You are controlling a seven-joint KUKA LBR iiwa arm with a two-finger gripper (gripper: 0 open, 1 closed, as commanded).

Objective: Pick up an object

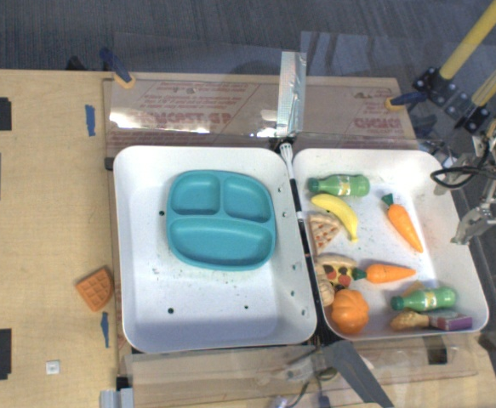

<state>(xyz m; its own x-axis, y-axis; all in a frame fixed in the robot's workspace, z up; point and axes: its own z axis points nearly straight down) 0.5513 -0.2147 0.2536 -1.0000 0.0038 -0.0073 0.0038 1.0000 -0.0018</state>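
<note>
The right bin [435, 164] holds several toy foods. A green bottle [339, 185] lies at its back left, with a yellow banana [337, 213] just in front of it. One orange carrot [403, 223] lies slantwise on the right side and a second carrot [388, 272] lies in the middle. Two pizza slices [322, 230] [337, 270] rest along the left wall. A round orange fruit [349, 310] sits at the front left. Another green bottle [424, 298] lies at the front right beside a purple-tipped piece [439, 320].
The left bin [137, 253] holds a teal divided plate [222, 219]. A waffle-like orange toy [94, 288] lies on the wooden bench left of the bins. Cables and metal fittings [477, 194] hang off the right bin's right edge. Yellow bars [481, 24] cross the top right.
</note>
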